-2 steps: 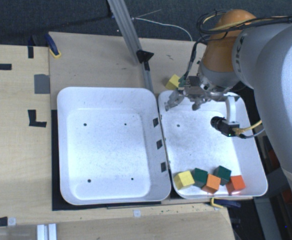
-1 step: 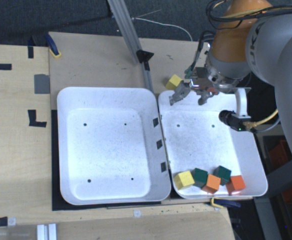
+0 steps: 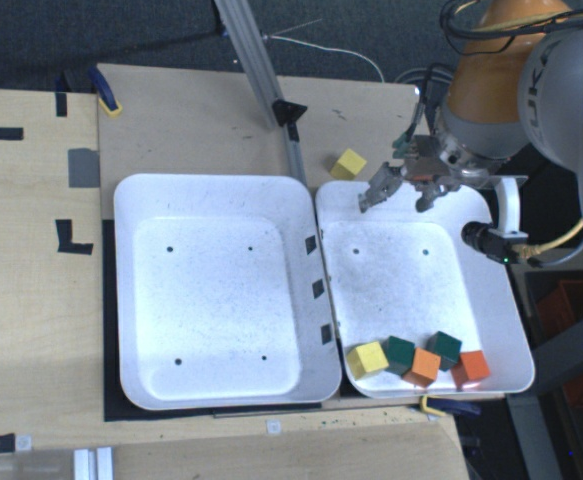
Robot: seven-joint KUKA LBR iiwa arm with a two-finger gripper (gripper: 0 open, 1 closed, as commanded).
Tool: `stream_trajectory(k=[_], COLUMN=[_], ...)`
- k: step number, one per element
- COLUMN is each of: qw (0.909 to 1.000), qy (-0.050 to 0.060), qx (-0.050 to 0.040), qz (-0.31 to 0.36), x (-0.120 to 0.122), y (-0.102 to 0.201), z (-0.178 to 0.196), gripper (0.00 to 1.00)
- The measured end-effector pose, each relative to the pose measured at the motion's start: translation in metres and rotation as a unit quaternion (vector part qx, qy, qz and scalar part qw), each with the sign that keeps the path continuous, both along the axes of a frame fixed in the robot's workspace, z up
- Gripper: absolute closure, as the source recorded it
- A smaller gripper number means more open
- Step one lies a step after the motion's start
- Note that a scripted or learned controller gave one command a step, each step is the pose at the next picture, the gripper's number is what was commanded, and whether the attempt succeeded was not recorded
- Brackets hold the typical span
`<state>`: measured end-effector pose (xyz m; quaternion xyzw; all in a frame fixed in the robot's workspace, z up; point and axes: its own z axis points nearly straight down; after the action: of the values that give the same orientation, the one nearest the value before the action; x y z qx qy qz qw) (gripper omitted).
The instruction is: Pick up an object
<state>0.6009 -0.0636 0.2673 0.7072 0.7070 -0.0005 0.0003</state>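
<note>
So the bench [image 3: 201, 128] had two shallow white bins side by side. The left bin [image 3: 131, 268] had nothing in it that I could see, and the right bin [image 3: 501, 298] had a small cluster of blocks packed along its near edge: a yellow block [image 3: 368, 357], two green blocks [image 3: 400, 351] [image 3: 445, 346], and two orange blocks [image 3: 425, 366] [image 3: 471, 366], so five in there. A second yellow block [image 3: 350, 163] sat out on the bench just behind the bins, near where they meet. The gripper [image 3: 399, 196] hung over the far rim of the right bin, fingers spread and holding nothing, with that loose yellow block just to its left and the cluster well apart at the other end.
</note>
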Motion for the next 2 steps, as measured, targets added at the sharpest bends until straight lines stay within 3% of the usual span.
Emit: stream_trajectory(k=[1,2], qw=[1.0,1.0], qy=[0.002,0.002], qx=[0.0001,0.0005], qz=[-0.002,0.002], x=[-0.102,-0.022], y=[-0.025,-0.003], z=[0.0,-0.071], gripper=[0.0,0.0])
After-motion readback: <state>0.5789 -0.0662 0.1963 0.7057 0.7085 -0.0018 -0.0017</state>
